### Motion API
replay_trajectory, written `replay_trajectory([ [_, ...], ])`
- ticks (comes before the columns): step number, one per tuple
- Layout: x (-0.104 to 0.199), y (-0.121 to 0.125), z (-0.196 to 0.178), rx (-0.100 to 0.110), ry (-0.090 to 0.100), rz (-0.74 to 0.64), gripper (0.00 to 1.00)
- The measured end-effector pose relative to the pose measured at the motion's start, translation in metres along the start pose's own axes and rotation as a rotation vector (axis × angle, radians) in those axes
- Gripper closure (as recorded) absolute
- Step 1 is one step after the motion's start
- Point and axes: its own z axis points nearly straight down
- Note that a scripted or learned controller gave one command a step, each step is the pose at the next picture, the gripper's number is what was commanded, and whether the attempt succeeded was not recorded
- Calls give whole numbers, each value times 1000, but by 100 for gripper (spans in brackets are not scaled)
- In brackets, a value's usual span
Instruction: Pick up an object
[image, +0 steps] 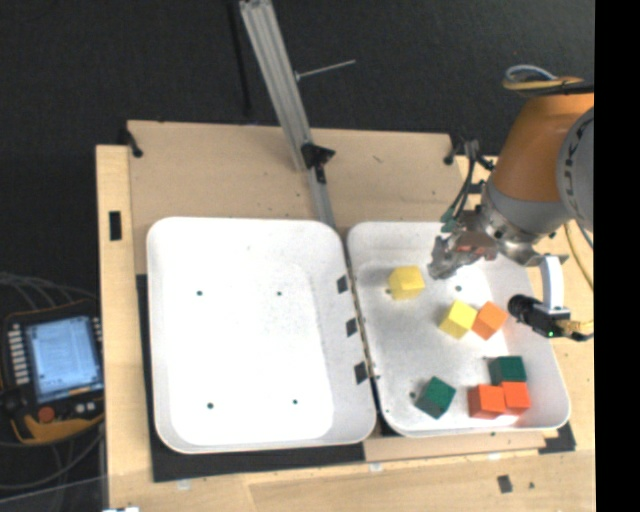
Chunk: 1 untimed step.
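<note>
**Me:** Yellow is what I'd go for. One yellow block (406, 282) sits by itself in the upper left part of the right bin (556, 352), with bare floor on every side. From my desk it looks like the easiest pick.

**Colleague:** Where is the gripper?

**Me:** The gripper (447, 256) hangs just right of that block and a little toward the bin's far edge, apart from it as far as I can judge. At this slant the tip is a dark blur, so I cannot tell whether the jaws are spread or pressed together. I see nothing between them.

**Colleague:** How will the block handle?

**Me:** My guess is a small rigid cube, light, probably wood or plastic. It shouldn't squash or break. The faces look smooth, so an off-centre squeeze could make it twist or skid on the bin floor. I'd take it across two opposite flat sides, low and centred.

**Colleague:** And the others?

**Me:** Harder. A second yellow block (458, 319) touches an orange block (490, 320) mid-bin. Near the front right corner two more orange blocks (499, 398) sit together under a green block (508, 369). Another green block (435, 396) lies alone near the front. The left bin (160, 330) has no blocks.
</note>
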Motion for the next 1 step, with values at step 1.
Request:
replay_trajectory([
  [1,50,-11,-14,6,4,-5,100],
])
